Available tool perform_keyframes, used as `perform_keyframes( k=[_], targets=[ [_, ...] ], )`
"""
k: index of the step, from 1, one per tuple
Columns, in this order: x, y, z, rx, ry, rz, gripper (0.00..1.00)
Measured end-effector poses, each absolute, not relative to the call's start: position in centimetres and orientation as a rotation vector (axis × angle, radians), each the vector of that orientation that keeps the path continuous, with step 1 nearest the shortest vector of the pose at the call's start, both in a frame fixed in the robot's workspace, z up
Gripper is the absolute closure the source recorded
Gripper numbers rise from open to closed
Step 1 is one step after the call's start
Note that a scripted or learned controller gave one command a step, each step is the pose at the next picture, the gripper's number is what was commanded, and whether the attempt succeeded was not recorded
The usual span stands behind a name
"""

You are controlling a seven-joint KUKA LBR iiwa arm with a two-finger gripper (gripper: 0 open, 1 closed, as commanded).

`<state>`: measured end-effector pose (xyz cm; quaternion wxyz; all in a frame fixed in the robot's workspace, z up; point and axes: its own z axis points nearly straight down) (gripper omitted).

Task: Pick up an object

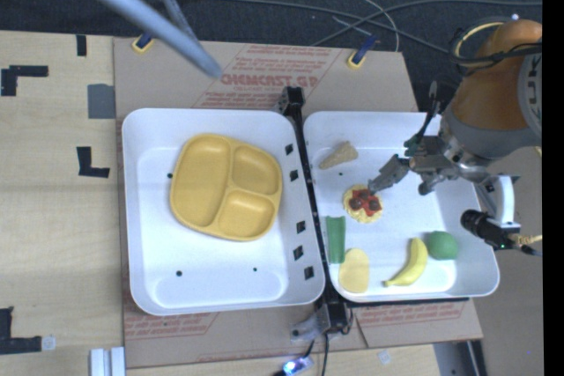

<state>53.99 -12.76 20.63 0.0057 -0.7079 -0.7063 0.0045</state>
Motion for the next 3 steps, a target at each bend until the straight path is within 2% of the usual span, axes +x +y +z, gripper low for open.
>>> perform_keyframes(
  k=[1, 3],
  targets=[
    [54.3, -12.7, 21.3, -2.219, -2.221, 0.003, 0.0],
    [54.0, -12.3, 12.4, -2.217, -2.218, 0.008, 0.0]
  ],
)
